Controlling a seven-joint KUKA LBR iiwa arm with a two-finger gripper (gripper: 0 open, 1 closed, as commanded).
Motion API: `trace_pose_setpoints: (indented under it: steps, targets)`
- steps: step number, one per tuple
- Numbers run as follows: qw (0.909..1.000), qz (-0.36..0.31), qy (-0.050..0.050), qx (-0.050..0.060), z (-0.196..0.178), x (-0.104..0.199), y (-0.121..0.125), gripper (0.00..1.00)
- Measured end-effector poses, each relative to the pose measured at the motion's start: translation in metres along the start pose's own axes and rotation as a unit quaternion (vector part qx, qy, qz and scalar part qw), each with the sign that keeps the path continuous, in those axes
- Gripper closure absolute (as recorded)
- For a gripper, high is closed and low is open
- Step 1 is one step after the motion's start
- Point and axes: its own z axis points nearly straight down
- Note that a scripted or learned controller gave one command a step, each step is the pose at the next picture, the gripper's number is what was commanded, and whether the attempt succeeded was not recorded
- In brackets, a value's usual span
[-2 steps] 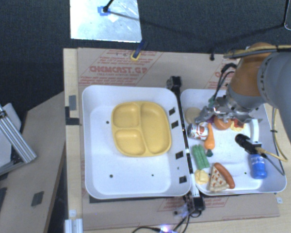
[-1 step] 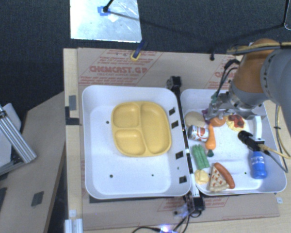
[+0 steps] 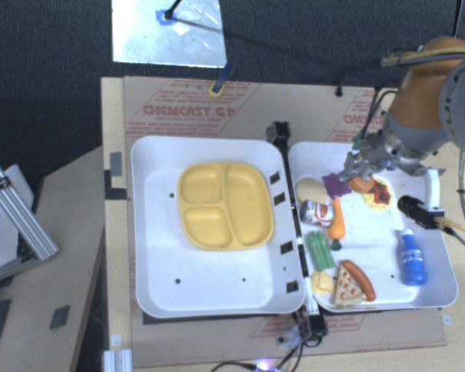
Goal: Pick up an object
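Note:
My gripper (image 3: 361,166) hangs low over the back of the right bin (image 3: 374,239), right above a small orange item (image 3: 362,184) and beside a purple grape bunch (image 3: 335,183). A yellow-and-red food piece (image 3: 378,195) lies just to its right. Toward the bin's left wall lie a cream bun (image 3: 309,187), a small can (image 3: 316,211), a carrot (image 3: 337,220) and green beans (image 3: 320,249). At the front are a pizza slice (image 3: 345,287), a sausage (image 3: 359,278) and a yellow piece (image 3: 321,282). A blue bottle (image 3: 410,257) lies at the right.
The left bin (image 3: 159,277) bears a yellow divided plate (image 3: 225,205). A black cylindrical part (image 3: 415,208) with a cable juts over the right bin's right side. The grey arm with its orange band (image 3: 434,91) comes in from the upper right. A shiny metal sheet (image 3: 168,22) lies behind the bench.

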Motion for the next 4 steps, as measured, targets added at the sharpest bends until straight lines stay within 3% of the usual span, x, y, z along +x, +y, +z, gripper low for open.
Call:
trace_pose_setpoints:
  steps: [1, 3, 4]
  targets:
    - [1.0000, -0.002, 0.000, -0.001, -0.055, 0.000, 0.002, 1.00]
    - [1.0000, -0.003, 0.001, 0.004, -0.067, 0.076, -0.069, 1.00]
    - [1.0000, -0.001, 0.000, 0.004, -0.047, 0.074, -0.065, 1.00]
